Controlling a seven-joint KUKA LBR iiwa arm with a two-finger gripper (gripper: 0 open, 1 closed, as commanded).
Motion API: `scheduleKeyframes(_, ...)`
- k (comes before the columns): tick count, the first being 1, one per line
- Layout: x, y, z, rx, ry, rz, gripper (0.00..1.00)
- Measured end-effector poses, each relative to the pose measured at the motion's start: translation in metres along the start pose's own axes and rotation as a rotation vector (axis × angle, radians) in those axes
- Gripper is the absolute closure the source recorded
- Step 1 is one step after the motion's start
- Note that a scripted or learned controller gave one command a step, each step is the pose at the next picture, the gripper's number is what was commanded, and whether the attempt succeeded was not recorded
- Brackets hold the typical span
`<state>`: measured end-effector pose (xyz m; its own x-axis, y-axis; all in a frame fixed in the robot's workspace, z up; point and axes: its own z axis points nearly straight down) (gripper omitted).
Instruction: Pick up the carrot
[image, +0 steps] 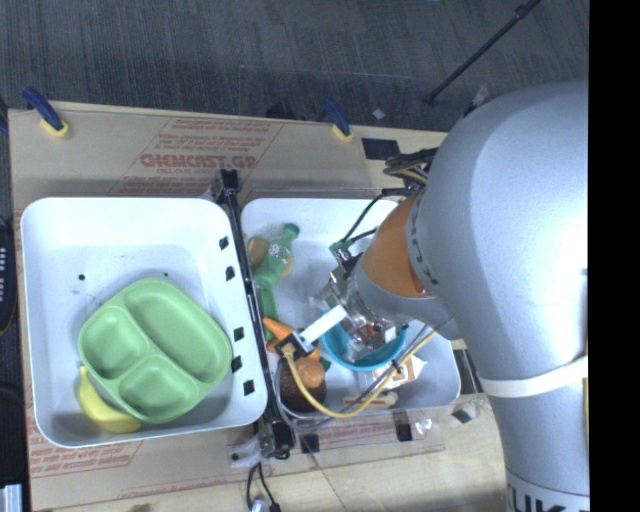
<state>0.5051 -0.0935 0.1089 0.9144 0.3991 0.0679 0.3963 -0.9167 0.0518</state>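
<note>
Fingers of the gripper are hidden beneath the grey arm and its orange wrist band, so their spread cannot be told. At frame left, the left white bin holds a green three-compartment plastic plate resting over a yellow object at its lower-left wall, with bare floor along the upper rim. Right of the dividing walls, the right white bin is crowded: a green plastic bottle lies near its left wall, the small orange carrot sits just below it, hard against that wall, and a blue bowl lies under the wrist.
</note>
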Motion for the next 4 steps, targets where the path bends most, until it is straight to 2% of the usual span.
scheduleKeyframes(1,0.001,-0.009,-0.007,0.014,-0.006,0.003,0.0)
scheduleKeyframes(2,-0.022,-0.013,0.013,0.054,-0.058,-0.009,0.0)
scheduleKeyframes(3,-0.012,-0.012,-0.001,0.052,-0.04,-0.032,1.0)
scheduleKeyframes(4,-0.017,-0.014,0.002,0.06,-0.052,-0.028,0.0)
